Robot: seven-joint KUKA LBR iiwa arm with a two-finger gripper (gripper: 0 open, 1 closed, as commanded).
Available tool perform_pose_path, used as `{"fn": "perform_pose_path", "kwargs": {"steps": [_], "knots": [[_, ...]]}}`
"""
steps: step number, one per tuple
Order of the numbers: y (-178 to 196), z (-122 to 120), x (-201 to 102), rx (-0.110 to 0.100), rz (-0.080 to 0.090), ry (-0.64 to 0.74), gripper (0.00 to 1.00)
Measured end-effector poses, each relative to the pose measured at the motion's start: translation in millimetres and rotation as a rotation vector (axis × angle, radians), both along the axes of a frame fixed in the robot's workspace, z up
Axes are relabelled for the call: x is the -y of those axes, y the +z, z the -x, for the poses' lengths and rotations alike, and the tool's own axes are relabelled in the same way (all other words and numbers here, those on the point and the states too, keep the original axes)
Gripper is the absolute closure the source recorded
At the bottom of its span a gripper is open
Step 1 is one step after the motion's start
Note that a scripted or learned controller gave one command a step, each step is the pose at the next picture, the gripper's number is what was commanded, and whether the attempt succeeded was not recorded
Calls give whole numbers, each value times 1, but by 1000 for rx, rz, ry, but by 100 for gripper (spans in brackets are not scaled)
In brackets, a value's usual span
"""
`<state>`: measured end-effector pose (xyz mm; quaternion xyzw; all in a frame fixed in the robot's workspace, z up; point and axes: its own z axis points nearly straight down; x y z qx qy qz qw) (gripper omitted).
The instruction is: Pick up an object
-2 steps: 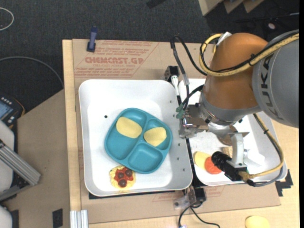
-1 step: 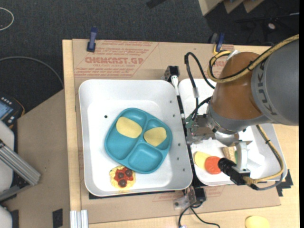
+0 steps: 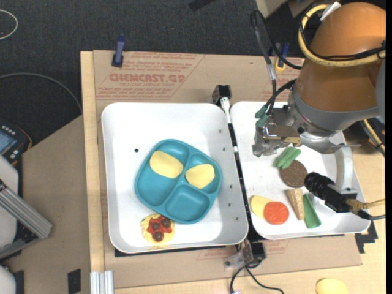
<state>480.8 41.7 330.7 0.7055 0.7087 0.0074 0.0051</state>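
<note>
While the claw (image 3: 267,144) hovers, grip state unclear | one blue plate (image 3: 177,198) | two yellow pieces (image 3: 166,163) on it

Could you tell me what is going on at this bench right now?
The robot arm reaches over the right bin, its claw low near the back, beside a green piece. Nothing can be seen in its grip. Toy food lies in front of it, including a brown disc and a red slice. The left bin has a blue divided plate with two yellow pieces.

Fixed camera above, angled down, both bins (image 3: 116,182)
</note>
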Motion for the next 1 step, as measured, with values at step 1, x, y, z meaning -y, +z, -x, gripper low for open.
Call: {"fn": "perform_pose_path", "kwargs": {"steps": [1], "knots": [[-81, -53, 23, -22, 4, -7, 100]]}}
